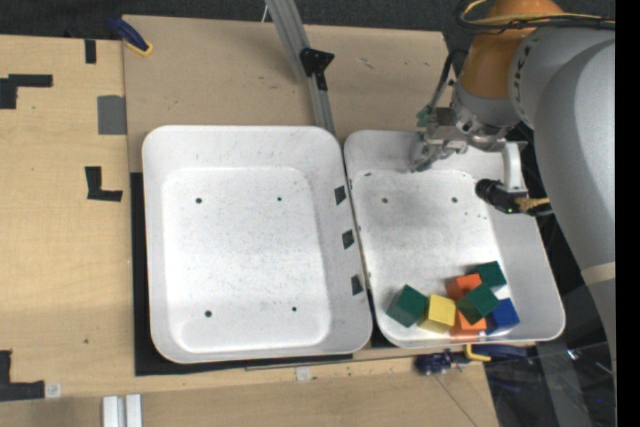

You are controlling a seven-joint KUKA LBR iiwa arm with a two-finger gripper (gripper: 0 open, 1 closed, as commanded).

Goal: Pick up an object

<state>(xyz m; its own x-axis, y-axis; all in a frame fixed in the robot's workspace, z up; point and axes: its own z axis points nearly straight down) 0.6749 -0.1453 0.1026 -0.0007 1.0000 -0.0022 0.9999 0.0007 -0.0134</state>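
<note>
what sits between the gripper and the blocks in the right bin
Nothing visible. The gripper is over the far rim of the right bin; the blocks are clustered in its near corner, with bare bin floor between.

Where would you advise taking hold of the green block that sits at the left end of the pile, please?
Grip the dark green cube-shaped block across its two free side faces, the far one and the near one, coming straight down from above. Its left side is open bin floor, but the yellow block presses against its right, so a left-right pinch would likely foul. The gripper hangs over the right white bin, at its far edge.
</note>
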